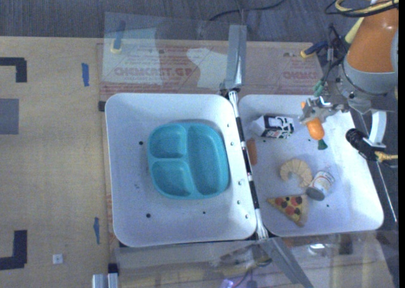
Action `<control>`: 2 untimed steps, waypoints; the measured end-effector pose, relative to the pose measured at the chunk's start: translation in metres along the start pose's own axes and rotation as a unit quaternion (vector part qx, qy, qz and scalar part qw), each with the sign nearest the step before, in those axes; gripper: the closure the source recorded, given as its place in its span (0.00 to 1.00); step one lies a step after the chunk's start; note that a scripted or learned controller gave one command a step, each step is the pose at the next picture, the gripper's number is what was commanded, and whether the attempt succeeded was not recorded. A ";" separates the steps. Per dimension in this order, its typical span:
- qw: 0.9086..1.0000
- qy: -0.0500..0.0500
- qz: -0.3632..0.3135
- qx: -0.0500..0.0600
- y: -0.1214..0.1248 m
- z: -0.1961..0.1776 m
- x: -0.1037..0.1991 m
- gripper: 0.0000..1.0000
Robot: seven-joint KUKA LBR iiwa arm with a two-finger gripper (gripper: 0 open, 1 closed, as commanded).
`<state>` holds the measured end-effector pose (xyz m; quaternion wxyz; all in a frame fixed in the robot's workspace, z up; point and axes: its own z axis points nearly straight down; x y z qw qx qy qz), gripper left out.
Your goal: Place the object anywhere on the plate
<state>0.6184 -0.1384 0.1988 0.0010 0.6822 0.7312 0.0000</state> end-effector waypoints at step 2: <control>0.998 0.001 -0.062 0.001 -0.008 0.001 0.149 1.00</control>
